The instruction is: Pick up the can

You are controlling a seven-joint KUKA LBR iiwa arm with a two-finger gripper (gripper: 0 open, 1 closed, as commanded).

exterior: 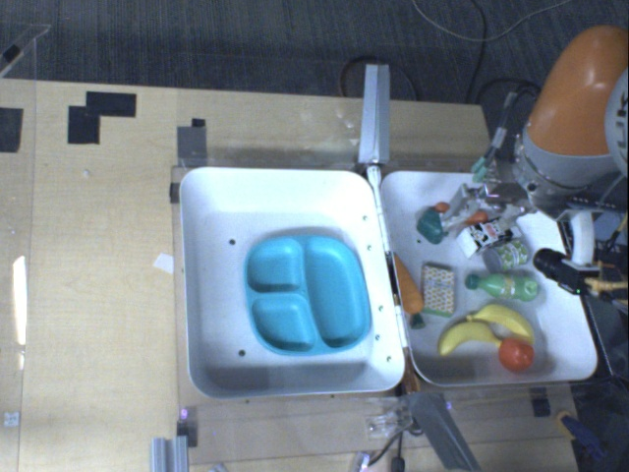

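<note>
Overhead, the grey arm (580, 96) with its orange band reaches in from three o'clock, bent down over the far half of the right bin (580, 362). Its gripper (484, 214) hangs low at about twelve o'clock in that bin; whether the fingers are spread or pressed together I cannot tell, as metal parts and objects crowd them.

Both bins are shallow, white, smooth plastic with rounded corners, side by side on a pale wooden bench (88, 293). At the middle of the left bin (211, 264) lies a glossy blue tray (307, 293), rounded and split into three compartments.

Scattered in the right bin: a curved yellow banana (484, 326) at six o'clock, with a red-orange ball (516, 354) touching its right end; a green bottle (503, 285) on its side just above the banana; a flat mesh card (438, 290) at nine o'clock; an orange carrot (407, 285) along the left wall; a teal lump (430, 226) at eleven o'clock. The can (510, 255), green-and-white, sits near centre, just below the gripper and above the bottle.
</note>
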